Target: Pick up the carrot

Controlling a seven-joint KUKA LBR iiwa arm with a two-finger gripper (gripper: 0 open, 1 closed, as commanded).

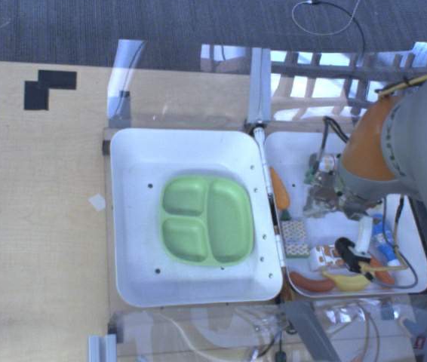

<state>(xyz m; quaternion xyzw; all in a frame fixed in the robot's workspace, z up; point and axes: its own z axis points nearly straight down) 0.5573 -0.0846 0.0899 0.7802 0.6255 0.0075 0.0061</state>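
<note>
Bright, even light; slight softness

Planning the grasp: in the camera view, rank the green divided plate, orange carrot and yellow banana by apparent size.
1. Green divided plate, clearly largest.
2. Orange carrot and yellow banana look similar in length; too close to rank.

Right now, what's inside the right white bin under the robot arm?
An orange carrot by the left wall, a checkered sponge, a yellow banana and a red sausage. The grey arm covers the rest.
</note>
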